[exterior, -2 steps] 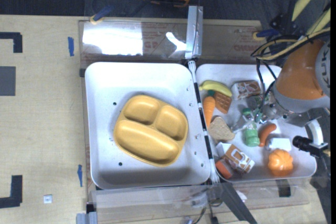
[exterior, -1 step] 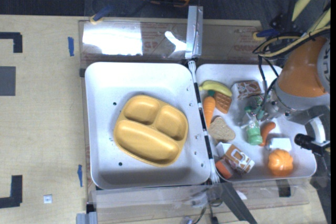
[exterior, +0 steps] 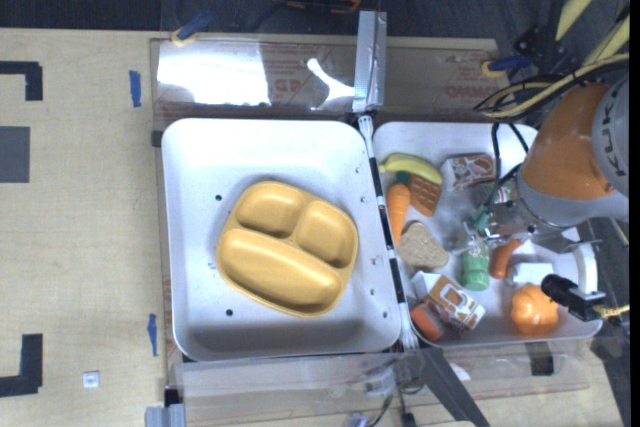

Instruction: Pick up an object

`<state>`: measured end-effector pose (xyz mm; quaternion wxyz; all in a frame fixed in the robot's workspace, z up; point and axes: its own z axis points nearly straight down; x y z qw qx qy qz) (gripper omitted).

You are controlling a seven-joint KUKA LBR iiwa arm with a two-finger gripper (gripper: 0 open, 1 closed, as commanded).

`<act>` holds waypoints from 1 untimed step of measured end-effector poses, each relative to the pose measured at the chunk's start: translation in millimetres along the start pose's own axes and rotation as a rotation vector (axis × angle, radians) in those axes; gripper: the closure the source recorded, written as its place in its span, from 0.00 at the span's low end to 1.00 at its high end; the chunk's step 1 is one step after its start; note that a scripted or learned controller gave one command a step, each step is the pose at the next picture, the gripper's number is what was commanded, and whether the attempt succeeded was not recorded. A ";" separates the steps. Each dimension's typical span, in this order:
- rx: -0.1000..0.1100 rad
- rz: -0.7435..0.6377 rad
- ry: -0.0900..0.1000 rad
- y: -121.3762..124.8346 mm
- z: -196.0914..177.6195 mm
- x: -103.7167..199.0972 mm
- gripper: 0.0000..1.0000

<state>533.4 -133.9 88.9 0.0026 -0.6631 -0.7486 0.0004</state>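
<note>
right bin: banana | carrot | bread slice | green bottle | orange fruit

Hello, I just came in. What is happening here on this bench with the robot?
A grey robot arm with an orange band reaches from the right over the right white bin, which holds toy food: a yellow banana, an orange carrot, a slice of bread and others. The left white bin holds a yellow compartment tray. Nothing is visibly lifted yet.
</note>
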 end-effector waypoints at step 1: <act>-0.004 0.056 -0.003 -17.9 -132.6 77.4 1.00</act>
